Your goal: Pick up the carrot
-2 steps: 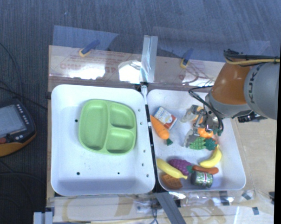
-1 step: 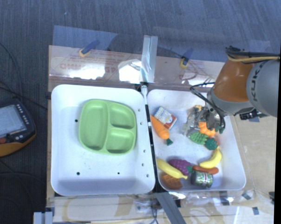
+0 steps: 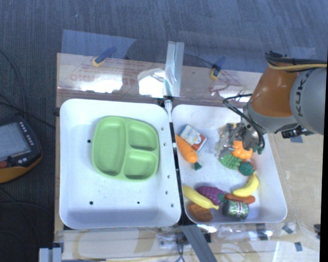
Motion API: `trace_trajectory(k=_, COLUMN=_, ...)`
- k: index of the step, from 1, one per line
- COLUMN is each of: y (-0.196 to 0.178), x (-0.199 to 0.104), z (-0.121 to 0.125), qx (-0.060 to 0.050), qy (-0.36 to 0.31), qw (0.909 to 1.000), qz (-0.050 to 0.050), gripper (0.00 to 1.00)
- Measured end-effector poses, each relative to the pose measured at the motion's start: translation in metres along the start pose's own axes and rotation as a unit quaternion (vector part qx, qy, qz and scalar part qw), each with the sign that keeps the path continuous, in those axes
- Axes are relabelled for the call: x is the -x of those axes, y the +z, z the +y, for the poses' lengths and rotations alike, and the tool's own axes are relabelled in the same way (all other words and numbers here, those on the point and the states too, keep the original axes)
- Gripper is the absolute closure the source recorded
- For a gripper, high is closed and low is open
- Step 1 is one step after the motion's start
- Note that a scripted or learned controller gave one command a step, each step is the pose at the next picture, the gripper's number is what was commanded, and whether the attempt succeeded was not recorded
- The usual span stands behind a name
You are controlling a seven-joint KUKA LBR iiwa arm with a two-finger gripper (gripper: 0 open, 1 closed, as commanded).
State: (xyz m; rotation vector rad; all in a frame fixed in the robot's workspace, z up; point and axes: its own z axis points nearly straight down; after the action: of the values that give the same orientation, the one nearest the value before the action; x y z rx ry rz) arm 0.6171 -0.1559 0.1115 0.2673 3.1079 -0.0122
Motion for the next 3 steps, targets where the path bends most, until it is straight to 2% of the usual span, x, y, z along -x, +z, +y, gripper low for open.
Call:
trace_trajectory(k=1, y=-0.098, x=0.014, z=0.054, qx=0.005, qy=-0.152, qw=0.9883, qz=0.006, gripper=1.00)
trace_trajectory(k=2, y=-0.096, x=0.013, z=0.053, qx=0.005, qy=-0.152, qw=0.9884, qz=0.009, gripper=0.00)
trace_trajectory(k=3, y=0.014, x=-0.002, z=0.002, qx=0.005, qy=-0.135, qw=0.9907, qz=0.014, gripper=0.00)
